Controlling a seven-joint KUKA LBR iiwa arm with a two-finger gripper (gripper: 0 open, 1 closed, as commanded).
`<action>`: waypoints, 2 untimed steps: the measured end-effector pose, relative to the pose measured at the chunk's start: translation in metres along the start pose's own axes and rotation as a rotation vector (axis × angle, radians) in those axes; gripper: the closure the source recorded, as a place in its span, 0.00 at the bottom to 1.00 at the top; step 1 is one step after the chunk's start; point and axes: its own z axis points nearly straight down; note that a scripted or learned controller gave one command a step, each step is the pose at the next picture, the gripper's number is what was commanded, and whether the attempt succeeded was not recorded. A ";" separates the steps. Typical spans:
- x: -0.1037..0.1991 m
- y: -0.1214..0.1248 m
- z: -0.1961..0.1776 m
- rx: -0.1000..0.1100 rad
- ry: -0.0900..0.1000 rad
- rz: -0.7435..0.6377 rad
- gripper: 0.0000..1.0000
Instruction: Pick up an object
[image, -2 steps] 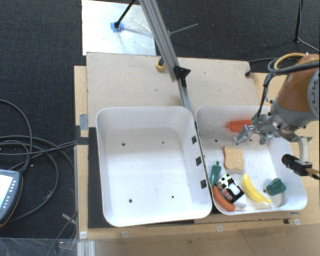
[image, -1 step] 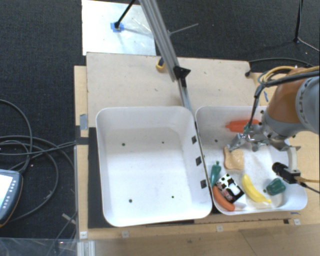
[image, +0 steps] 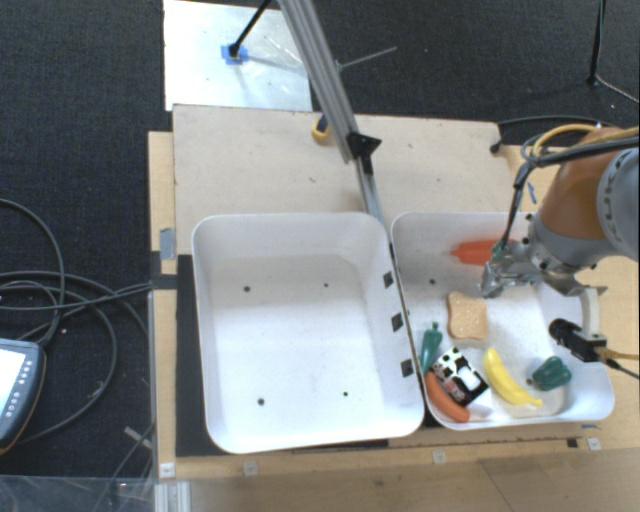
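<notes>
Honestly looks like the approach step, nothing lifted yet; gripper (image: 497, 282) hanging low in the right bin (image: 600, 400), just beside the near end of the orange carrot-like piece (image: 475, 251) at the far side and just beyond the bread slice (image: 467, 316); can't tell how the hand is set from this angle, too small and dark against the white floor; nothing visibly pinched in it either way.

Rest of the pile sitting at the near end of that bin: yellow banana (image: 508, 377), dark green piece (image: 550, 374) off to its right, black-and-white block (image: 461, 374) touching a red sausage-like thing (image: 446, 398), slim green piece (image: 430, 346) against the divider side; left bin (image: 215, 300) just showing bare floor.

Guessing the target is either the orange piece or the bread, both close by; hard to call which. Next move probably needs a short sideways correction to centre over one of them, then a straight drop and a squeeze; bread lying flat, so likely tricky to get under; orange piece rounder, probably the easier grab, though liable to roll away if nudged off-centre.
</notes>
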 end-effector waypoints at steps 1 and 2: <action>0.004 -0.007 -0.056 -0.003 -0.001 -0.002 1.00; 0.001 0.001 -0.102 -0.003 -0.001 -0.004 1.00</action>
